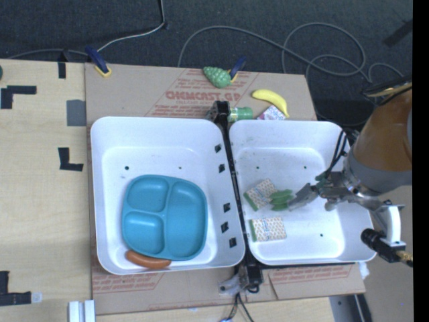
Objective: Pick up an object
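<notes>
- White plastic bins are set side by side on a cardboard sheet (188, 99): the left bin (107, 146) and the right bin (335, 247).
- Blue divided plate (164, 217) is seen lying flat in the left bin, with an orange sausage-shaped toy (147, 260) touching its near edge against the bin's front wall.
- Grey arm (382, 159) is shown reaching into the right bin from the right; the gripper (300, 198) is lowered near the bin floor, but whether its fingers are spread or closed cannot be told.
- Green object (280, 198) is seen just left of the gripper tip, touching or nearly touching it; a hold cannot be confirmed.
- Two patterned packets are marked: the upper packet (260, 193) beside the green object, and the lower packet (269, 229) nearer the front wall.
- Yellow banana (270, 100) and a green toy (217, 76) are seen on the cardboard behind the bins.
</notes>
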Robot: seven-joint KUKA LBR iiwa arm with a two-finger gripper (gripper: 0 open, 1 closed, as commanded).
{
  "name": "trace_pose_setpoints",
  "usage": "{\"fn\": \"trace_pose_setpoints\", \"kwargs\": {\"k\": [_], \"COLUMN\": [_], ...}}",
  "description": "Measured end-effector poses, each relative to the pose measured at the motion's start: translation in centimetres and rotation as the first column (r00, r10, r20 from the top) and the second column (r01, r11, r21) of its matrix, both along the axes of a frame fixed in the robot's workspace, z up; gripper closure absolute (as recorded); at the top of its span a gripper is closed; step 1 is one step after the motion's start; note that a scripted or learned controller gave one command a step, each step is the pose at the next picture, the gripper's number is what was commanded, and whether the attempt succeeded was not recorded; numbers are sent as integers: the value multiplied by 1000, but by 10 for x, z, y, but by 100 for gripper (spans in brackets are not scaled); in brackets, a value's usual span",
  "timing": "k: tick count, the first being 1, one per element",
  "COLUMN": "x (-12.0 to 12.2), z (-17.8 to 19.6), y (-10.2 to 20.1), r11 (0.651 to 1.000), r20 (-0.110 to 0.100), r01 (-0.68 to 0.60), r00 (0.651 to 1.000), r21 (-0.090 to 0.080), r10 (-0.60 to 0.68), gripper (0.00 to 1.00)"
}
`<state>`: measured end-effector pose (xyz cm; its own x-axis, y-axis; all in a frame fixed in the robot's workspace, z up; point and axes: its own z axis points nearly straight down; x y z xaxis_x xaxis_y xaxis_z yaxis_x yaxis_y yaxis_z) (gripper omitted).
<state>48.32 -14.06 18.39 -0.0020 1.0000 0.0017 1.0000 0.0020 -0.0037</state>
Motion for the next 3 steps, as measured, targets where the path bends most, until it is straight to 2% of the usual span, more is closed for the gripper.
{"fn": "trace_pose_setpoints", "kwargs": {"k": [1, 2, 3], "x": [31, 81, 121], "z": [-98, -98, -98], "y": [45, 40, 26], "r11": [1000, 1000, 1000], "r20": [6, 7, 7], "r01": [1, 1, 0], "r00": [1000, 1000, 1000], "r21": [-1, -2, -2], "r10": [-1, -1, 0], "gripper": [0, 0, 0]}}
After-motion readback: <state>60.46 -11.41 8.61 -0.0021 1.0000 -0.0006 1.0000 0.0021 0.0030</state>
